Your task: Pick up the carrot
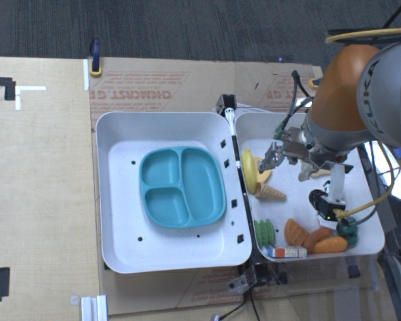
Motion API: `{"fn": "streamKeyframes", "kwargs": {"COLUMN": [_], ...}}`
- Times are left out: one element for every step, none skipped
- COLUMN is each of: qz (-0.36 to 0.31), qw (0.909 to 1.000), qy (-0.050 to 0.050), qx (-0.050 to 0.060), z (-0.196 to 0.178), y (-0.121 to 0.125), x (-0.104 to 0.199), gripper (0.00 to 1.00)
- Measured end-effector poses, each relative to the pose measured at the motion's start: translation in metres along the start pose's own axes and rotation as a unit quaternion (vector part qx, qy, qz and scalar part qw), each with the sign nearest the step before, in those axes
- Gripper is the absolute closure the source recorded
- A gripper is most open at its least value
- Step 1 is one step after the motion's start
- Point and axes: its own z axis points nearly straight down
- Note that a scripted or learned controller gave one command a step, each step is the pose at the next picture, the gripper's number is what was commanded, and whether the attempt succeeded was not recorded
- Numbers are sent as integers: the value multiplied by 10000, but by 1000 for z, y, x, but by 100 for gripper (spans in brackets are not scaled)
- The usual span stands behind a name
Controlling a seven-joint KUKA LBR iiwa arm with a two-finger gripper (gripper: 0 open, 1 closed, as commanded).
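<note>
Hovering over the right bin (pixel 369 249), roughly 12 o'clock of its floor, is the gripper (pixel 295 166). I can't tell whether it's apart or together, since the wrist blocks the slanted top-down view. Nothing shows as held.

The carrot (pixel 331 245) lies flat in the bin's 5 o'clock corner, leafy end toward 1 o'clock and close to the near wall. It's at about 5 o'clock from the gripper and well apart from it, so I'd say this is the approach step and the grasp hasn't started.

- **Neighbours:** an orange biscuit-like piece (pixel 295 233) sits just beside the carrot at its 9 o'clock, and a white tube (pixel 286 251) is further along the same way.
- **Under the gripper:** the banana (pixel 249 169) and cone (pixel 271 193) sit at its 8 o'clock, so dropping here would hit the wrong item.
- **Left bin (pixel 113 199):** it holds a teal divided plate (pixel 182 187), which isn't relevant.

The next move probably needs a traverse to 5 o'clock, then closing across the carrot's short axis. The wall and the biscuit leave little clearance.
</note>
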Motion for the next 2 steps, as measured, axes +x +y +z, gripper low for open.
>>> {"fn": "streamKeyframes", "kwargs": {"qz": [2259,2234], "qw": [9742,9747], "qy": [1,-28], "qx": [-8,24], "z": [0,-6], "y": [-31,-30], "x": [71,70], "gripper": [0,100]}}
